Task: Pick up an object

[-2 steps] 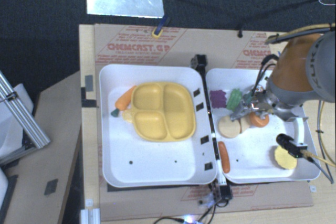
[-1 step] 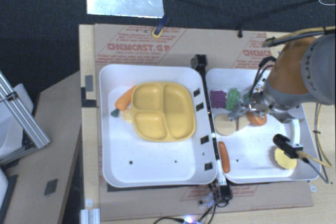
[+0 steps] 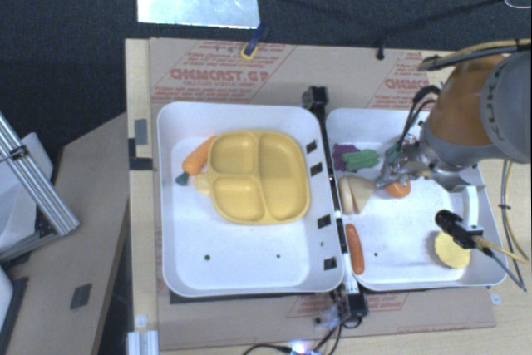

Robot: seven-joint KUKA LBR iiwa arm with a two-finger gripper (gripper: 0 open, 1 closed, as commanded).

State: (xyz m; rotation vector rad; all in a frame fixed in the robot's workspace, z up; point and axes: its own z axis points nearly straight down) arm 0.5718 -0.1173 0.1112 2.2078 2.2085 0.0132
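Note:
My gripper (image 3: 396, 176) hangs low over the middle of the right bin (image 3: 416, 262), reaching in from the right. A small orange round thing (image 3: 400, 189) lies directly under its tip, partly hidden by it. Whether it is touched or held is unclear. Just left of the gripper lie a pale wedge-shaped piece (image 3: 356, 194) and a purple and green toy (image 3: 356, 156). A red-orange sausage (image 3: 355, 248) lies along the bin's left wall. In the front right corner sits a flat yellow piece (image 3: 450, 252).
The left bin (image 3: 241, 262) holds a yellow divided plate (image 3: 253, 176), with an orange carrot (image 3: 196, 156) against its left edge. A black divider (image 3: 326, 170) runs between the two bins. The arm's grey and orange body (image 3: 478, 116) covers the right bin's far right corner.

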